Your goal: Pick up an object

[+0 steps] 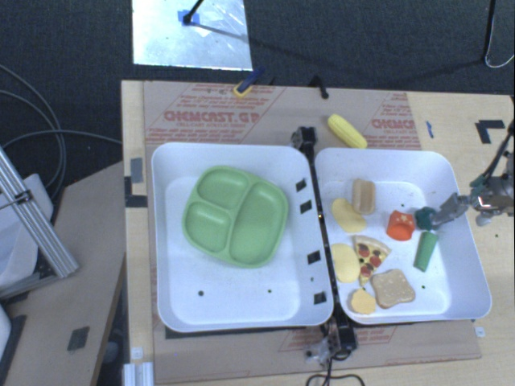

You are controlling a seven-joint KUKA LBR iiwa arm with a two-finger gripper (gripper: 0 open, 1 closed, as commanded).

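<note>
A: Bins first. What lies in each one?

B: Left bin holds a green divided plate with three compartments, lying flat near the middle. Right bin holds toy food: a tan bread roll near the top, a pale yellow slice just below it, an orange-red piece to the right of that, a green cylinder tilted beside it, a pizza slice, a yellow chip-like piece touching the pizza's left edge, a toast slice near the bottom wall, and a small yellow round just left of the toast.

A: And the tool?

B: Tool comes in from the right over the right bin. Its dark tip sits just right of the orange-red piece and just above the top end of the green cylinder. Whether its fingers are spread or pressed together, I cannot tell; nothing is visibly between them.

A: Anything outside the bins?

B: A toy corn cob lies on the cardboard-covered desk, just above the right bin's upper left corner.
</note>
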